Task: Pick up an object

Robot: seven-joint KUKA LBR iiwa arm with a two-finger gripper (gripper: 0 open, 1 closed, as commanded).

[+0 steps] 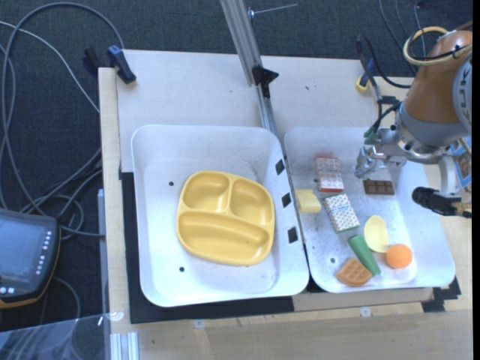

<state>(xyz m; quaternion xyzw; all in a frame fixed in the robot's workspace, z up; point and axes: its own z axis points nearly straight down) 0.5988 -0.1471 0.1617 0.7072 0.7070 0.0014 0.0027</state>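
Two white bins sit side by side on the bench. On the left, the left bin (150, 201) carries a yellow divided plate (225, 217), lying flat near the middle, with nothing in its compartments. Across the divide, the right bin (435, 265) holds all the loose items, so any pick has to come from there. A pale yellow block (307, 200) lies against the bin's left wall. Just right of it are a reddish packet (328, 174) and, below that, a patterned box (341, 212). Toward the near edge lie a waffle (353, 272), a green vegetable (363, 253) touching it, a pale yellow slice (376, 233) and an orange ball (399, 256). A brown chocolate bar (379, 187) lies alone higher up. The gripper (369, 162) hangs just above and left of that bar, probably lined up for it or the packet. Whether its claw is wide or narrow cannot be told from this angle; nothing shows between its tips.
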